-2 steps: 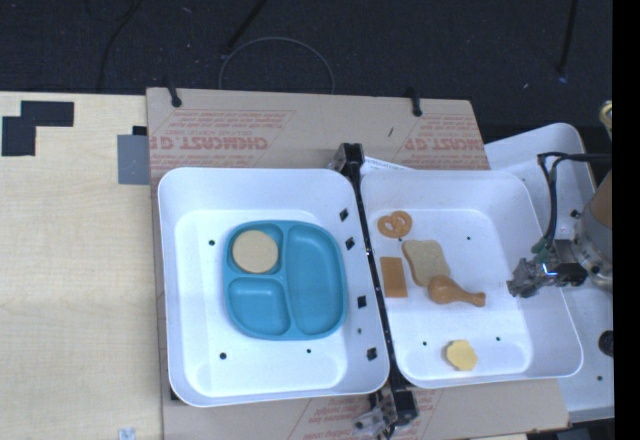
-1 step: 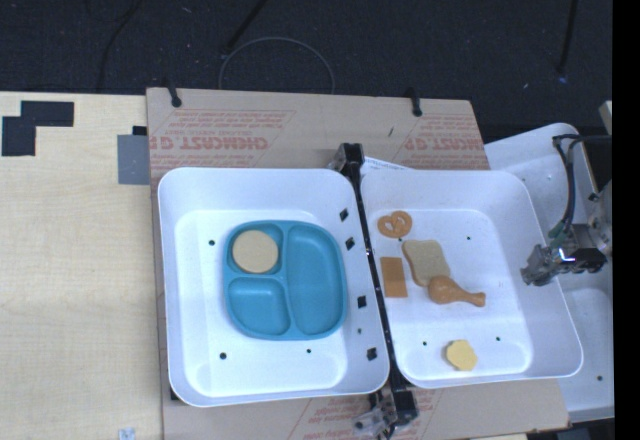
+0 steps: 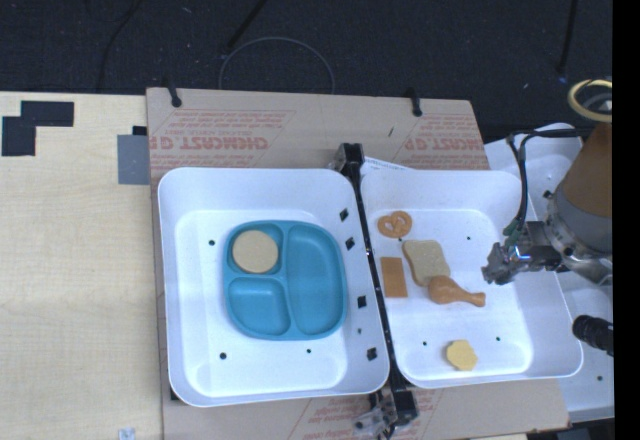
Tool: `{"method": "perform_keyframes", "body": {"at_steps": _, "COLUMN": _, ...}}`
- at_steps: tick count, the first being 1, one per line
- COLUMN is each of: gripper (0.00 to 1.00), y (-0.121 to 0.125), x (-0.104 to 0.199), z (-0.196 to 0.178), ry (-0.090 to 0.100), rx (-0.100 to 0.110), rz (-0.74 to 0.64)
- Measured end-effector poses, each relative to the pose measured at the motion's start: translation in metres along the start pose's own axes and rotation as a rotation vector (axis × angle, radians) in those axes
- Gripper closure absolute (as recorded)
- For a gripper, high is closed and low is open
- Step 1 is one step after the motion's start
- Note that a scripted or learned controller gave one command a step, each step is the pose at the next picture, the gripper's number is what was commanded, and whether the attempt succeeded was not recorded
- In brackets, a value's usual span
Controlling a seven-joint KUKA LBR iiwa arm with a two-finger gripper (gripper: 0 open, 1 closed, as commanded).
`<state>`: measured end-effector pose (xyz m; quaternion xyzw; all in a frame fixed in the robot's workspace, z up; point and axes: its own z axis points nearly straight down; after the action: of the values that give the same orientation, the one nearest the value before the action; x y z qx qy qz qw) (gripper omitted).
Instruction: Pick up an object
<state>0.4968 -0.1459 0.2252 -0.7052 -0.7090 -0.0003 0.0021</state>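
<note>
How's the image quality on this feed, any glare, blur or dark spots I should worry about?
Camera view: lighting is even, and the white bins look bright but not blown out; the food pieces such as the pretzel are small and soft-edged; the pincer is dark and slightly blurred; the floor above the bench is nearly black.

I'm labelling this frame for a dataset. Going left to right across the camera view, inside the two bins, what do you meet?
Blue divided plate with a round cracker in its upper-left compartment → orange rectangular piece → yellow chunk → gripper at the right bin's right side.
</note>
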Motion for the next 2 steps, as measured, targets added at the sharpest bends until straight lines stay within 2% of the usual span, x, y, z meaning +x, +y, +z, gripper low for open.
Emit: {"method": "perform_keyframes", "body": {"at_steps": 2, "gripper": 1.0, "y": 0.021, "x": 0.115, "z": 0.005, "ry": 0.0, "rx": 0.001, "rz": -0.001}}
